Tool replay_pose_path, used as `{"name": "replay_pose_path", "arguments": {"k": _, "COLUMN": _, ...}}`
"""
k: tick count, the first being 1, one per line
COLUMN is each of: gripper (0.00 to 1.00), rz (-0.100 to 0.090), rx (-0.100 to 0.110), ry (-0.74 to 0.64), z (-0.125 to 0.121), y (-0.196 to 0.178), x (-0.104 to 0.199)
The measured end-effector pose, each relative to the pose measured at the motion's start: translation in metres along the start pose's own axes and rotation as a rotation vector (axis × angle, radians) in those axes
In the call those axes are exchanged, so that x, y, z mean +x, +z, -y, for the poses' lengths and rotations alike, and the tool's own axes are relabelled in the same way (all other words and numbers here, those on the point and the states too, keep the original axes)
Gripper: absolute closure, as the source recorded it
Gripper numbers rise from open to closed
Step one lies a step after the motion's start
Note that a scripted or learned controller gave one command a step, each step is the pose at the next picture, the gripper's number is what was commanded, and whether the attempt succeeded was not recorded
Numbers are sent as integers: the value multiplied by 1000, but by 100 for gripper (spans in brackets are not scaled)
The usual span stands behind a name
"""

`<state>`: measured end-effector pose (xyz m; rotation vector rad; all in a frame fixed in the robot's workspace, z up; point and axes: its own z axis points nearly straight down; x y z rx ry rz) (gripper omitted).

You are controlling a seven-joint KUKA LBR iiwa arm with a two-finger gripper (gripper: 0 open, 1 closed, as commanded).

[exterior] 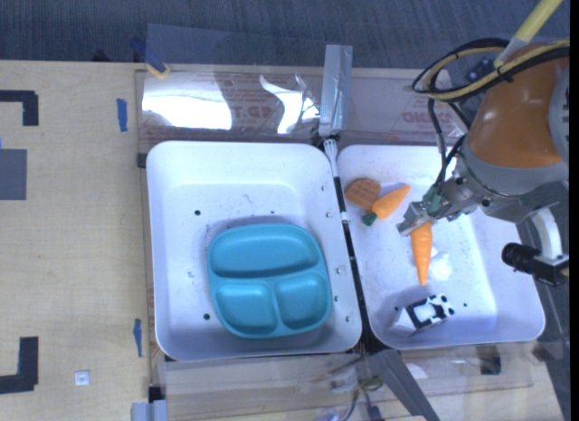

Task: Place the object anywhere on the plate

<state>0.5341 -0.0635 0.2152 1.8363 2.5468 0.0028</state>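
Plenty of open floor is left around the blue three-compartment plastic plate [269,277] in the left white bin [172,175], mostly toward 12 o'clock. The right white bin [516,306] is more crowded: two orange toy carrots [422,252] [389,203], a tan round piece [362,193] and a black-and-white toy [425,311] are scattered there.

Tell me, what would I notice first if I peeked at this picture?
Probably the big blue plate with three sections, sitting in the left bin. Next, the orange things in the right bin: one carrot hanging point-down just under the gripper, another carrot lying beside a brown cookie-like piece. A small black-and-white toy lies near the front of that bin.
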Motion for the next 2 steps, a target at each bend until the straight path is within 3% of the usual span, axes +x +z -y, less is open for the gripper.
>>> {"name": "replay_pose_path", "arguments": {"k": 1, "gripper": 100, "rz": -3, "rx": 8, "ry": 231, "z": 2, "y": 32, "x": 92}}
{"name": "replay_pose_path", "arguments": {"k": 2, "gripper": 0, "rz": -2, "rx": 7, "ry": 232, "z": 2, "y": 31, "x": 91}}
